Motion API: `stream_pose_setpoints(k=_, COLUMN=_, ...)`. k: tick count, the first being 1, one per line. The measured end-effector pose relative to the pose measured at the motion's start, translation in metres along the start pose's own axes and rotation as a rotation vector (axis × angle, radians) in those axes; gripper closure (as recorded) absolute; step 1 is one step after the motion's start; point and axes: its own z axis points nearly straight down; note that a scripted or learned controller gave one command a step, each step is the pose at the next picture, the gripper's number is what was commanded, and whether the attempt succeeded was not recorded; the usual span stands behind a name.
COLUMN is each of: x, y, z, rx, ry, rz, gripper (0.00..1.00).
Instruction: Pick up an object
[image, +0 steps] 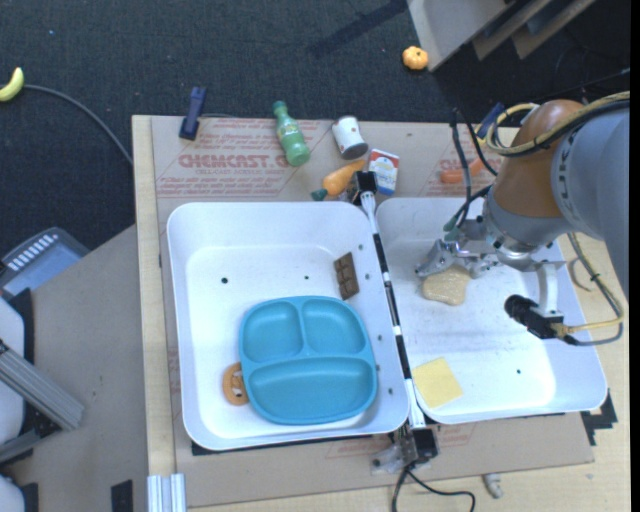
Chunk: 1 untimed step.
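The hand sits low in the right bin, right of frame centre, directly above and touching a pale tan lump; whether its grip is apart or together cannot be told. The lump looks light, soft and irregular, perhaps toy food, so it likely yields under pressure and is best taken across its narrow middle. A flat yellow slice lies lower in the bin, thin and harder to pinch.
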Motion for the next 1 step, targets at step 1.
stream_pose_setpoints(k=1, x=0.0584, y=-0.0257, z=-0.0904, rx=0.001, ry=0.0, rz=-0.001, gripper=1.0)
